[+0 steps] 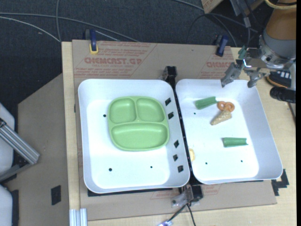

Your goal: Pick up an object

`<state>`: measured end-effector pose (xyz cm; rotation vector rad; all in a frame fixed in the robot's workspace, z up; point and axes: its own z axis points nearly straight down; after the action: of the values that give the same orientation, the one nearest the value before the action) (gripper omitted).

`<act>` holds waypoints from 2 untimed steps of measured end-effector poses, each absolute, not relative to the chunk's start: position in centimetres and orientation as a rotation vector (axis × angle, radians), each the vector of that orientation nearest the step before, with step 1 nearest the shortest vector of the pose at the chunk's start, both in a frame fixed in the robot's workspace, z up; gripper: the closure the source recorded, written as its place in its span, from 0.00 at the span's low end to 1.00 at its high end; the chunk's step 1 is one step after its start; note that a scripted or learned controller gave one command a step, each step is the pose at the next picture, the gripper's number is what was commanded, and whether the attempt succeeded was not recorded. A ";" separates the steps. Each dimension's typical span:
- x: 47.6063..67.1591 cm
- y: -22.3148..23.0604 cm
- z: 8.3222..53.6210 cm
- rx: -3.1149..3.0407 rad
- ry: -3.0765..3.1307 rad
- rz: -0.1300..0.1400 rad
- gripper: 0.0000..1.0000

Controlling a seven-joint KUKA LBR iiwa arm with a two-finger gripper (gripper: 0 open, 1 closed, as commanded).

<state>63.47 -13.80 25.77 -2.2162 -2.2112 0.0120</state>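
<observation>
My gripper (241, 78) hangs open over the far edge of the right bin (263, 140), its two fingers spread apart with nothing between them. Below and left of it in that bin lie a green piece (205, 102), an orange pretzel-shaped piece (226, 106) and a tan wedge (220, 119). A second green piece (234, 142) lies nearer the front. A green divided plate (138, 123) rests in the left bin (94, 164).
A black divider with clips (175, 126) runs between the two bins. Blue clamps (94, 40) (221, 44) hold the cardboard base at the back. A small yellow bit (191, 155) sits at the right bin's left wall. Cables trail behind the bench.
</observation>
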 end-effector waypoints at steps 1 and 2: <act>63.7 -13.8 26.5 -2.221 -2.221 0.000 0.00; 64.0 -13.2 22.1 -2.216 -2.220 0.005 0.00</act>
<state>63.99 -13.24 22.11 -2.2160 -2.2197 0.0046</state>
